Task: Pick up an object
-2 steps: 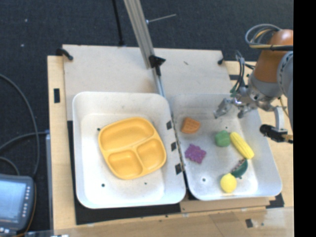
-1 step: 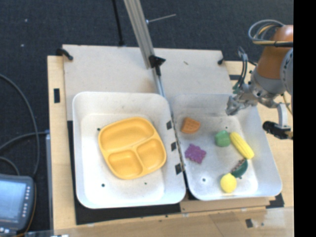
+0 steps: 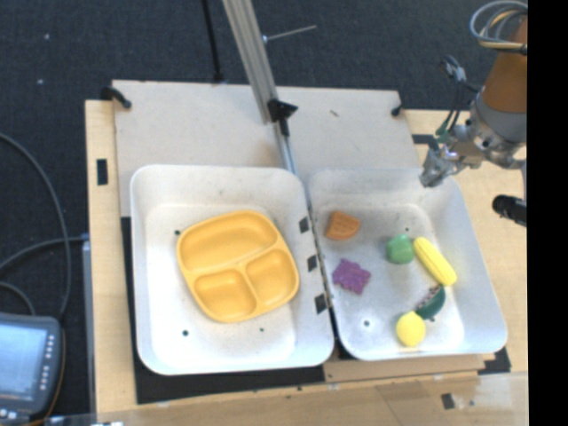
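The right bin (image 3: 373,189) holds several small toys: an orange piece (image 3: 342,226), a purple piece (image 3: 351,276), a green ball (image 3: 400,249), a yellow corn-like piece (image 3: 435,261), a dark green piece (image 3: 431,303) and a yellow lemon-like ball (image 3: 410,329). My gripper (image 3: 432,171) hangs at the right bin's far right rim, above and behind the toys. Nothing shows between its fingers, and their spacing is too small to read.
The left bin (image 3: 151,193) holds a yellow divided tray (image 3: 237,264). A slanted metal post (image 3: 253,51) rises behind the bins. The arm with its orange band (image 3: 508,82) comes in at the upper right.
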Controlling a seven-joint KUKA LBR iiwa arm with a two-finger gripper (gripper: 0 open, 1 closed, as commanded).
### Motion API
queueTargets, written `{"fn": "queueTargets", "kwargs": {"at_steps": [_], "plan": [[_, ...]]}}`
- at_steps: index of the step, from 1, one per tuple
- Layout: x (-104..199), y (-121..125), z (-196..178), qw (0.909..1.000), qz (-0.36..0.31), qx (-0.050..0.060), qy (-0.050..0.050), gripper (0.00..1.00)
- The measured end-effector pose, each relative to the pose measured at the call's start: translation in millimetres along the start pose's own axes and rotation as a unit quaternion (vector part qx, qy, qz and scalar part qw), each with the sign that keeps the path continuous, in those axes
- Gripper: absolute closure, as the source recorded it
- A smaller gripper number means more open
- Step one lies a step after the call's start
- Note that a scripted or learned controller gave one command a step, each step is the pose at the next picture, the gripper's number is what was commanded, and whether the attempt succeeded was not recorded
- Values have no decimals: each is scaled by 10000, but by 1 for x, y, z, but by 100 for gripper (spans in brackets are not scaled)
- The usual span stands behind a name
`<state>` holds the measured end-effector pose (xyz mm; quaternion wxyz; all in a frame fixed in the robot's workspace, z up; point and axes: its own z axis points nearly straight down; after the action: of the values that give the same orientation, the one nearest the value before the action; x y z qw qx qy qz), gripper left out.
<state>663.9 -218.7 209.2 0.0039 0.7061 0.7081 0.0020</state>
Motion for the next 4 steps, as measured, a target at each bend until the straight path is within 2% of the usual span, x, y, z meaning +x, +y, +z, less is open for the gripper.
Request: {"fn": "queueTargets", "kwargs": {"at_steps": [1, 3, 4], "plan": [[-1, 0, 2, 10000, -5, 30, 2, 100], [118, -7, -21, 10000, -23, 34, 23, 100], [160, -12, -23, 10000, -17, 40, 20, 100]]}}
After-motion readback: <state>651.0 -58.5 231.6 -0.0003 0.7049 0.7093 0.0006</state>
